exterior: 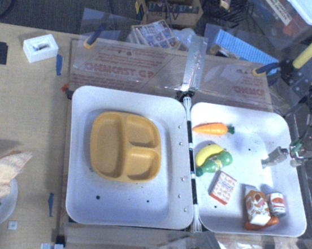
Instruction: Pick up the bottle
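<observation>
Two white bins sit side by side, and the right bin (270,122) is the landmark. Near its front right corner lies the bottle (257,209), orange-red with a printed label (a small can (277,203) touches its right side). Above the bin's right edge hangs the gripper (277,156); whether it is clenched or released, I cannot tell. Nothing shows in its grasp.
</observation>
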